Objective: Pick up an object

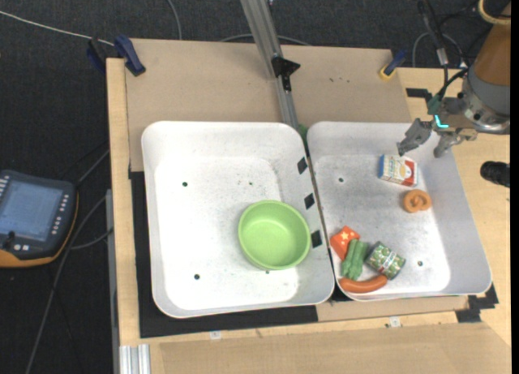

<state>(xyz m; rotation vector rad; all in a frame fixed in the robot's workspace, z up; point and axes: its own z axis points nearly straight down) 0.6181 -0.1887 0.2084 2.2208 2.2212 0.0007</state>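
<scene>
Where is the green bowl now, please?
The green bowl sits in the left bin, near its front right corner, close to the wall shared with the right bin.

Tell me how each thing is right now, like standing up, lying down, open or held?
Gripper: jaws open, nothing between them, above the right bin's far side.
Bowl: upright in the left bin, nothing in it.
Carton: lying flat, not held.
Can: on its side.
Orange ring: lying flat, alone.
Green pod: lying beside the can.
</scene>
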